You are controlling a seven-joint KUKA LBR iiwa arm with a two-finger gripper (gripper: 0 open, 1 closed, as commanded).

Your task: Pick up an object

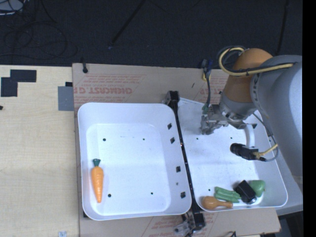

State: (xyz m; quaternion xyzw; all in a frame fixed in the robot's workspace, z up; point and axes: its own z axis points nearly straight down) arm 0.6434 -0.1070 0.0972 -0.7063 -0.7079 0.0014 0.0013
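Note:
An orange toy carrot (97, 180) with a green top lies at the front left of the left bin (126, 111). In the right bin's (197, 179) front corner sit a tan pear-shaped piece (216, 203), a green pod-like piece (227, 194), a black block (245, 191) and a light green piece (257, 185), all close together. My gripper (209, 126) hangs low over the back left of the right bin, far from that cluster, with nothing seen in it.
A black divider rail (178, 147) runs between the two bins. The grey arm with its orange band (249, 63) covers the right bin's back right, and a black cable fitting (244, 151) juts out below the wrist. Cardboard (123, 83) lies under the bins.

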